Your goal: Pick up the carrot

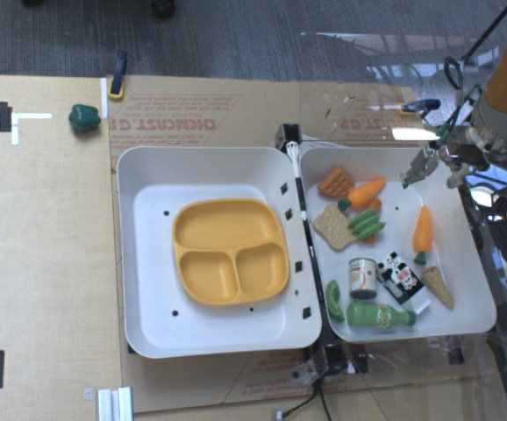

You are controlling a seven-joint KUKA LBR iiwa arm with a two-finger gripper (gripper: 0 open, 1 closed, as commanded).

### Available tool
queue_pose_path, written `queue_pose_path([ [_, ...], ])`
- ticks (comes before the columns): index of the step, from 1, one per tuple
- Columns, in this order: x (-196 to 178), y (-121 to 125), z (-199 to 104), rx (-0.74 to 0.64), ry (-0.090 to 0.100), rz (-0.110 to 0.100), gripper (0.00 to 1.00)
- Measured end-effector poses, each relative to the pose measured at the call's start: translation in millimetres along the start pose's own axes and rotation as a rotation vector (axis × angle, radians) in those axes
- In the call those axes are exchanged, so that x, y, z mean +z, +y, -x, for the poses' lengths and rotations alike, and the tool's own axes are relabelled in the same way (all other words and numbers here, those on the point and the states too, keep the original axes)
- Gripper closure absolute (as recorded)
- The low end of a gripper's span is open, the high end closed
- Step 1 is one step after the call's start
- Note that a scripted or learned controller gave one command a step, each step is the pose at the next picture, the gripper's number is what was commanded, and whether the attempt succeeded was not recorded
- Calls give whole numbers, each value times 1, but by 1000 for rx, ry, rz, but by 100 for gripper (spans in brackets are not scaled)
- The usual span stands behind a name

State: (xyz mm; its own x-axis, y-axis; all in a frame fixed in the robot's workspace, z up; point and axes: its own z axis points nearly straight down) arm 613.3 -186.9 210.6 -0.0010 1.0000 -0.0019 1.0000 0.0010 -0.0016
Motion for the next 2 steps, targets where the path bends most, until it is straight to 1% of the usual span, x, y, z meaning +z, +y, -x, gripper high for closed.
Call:
queue_pose_path([
  [1,118,-10,25,-86,6,5,0],
  [2,109,-10,26,-86,3,4,100],
])
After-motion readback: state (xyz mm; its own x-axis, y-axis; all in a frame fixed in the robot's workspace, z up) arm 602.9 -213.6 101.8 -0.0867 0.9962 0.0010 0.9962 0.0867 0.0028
